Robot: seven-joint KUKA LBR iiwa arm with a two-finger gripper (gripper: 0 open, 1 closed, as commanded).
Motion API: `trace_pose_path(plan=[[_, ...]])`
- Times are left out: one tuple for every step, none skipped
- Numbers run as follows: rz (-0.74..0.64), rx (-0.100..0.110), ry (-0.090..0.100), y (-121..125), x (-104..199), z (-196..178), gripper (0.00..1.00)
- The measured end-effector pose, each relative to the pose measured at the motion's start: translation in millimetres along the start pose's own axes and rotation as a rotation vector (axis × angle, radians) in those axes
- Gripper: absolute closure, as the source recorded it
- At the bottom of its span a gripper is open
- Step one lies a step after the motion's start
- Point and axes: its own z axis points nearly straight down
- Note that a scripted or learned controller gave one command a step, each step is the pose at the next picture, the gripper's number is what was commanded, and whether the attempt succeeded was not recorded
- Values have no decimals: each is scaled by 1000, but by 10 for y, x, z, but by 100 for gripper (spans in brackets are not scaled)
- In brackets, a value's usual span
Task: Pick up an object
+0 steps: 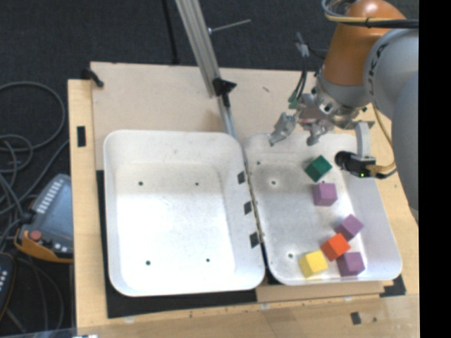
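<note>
I have the gripper (pixel 299 129) hanging over the far edge of the right bin (pixel 282 189), its two fingers (pixel 280 129) spread apart with nothing between them. The pickable things all lie in that bin: a green cube (pixel 318 167) closest to the gripper, a purple cube (pixel 324 193) just below it, and down near the front corner a cluster of another purple block (pixel 349 226), an orange block (pixel 335 246), a yellow cube (pixel 313 263) and a third purple one (pixel 351 263). The left bin (pixel 176 210) holds no blocks. I judge these to be small light blocks, probably foam or painted wood (I can't tell which), stiff enough to take a firm pinch and not fragile; flat faces should give the pads good purchase, though a smooth finish might slip if I catch a corner. The green cube is my pick: it stands apart from its neighbours, so the fingers can drop either side. It sits turned on the floor, so I'd rotate the wrist to meet two opposite flat faces, low and centred. The front cluster is too crowded for a clean close.
</note>
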Motion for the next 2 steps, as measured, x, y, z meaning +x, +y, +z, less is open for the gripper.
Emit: trace_pose_path(plan=[[7, 4, 0, 96, -586, 1241, 0], [7, -1, 0, -64, -984, 1188, 0]])
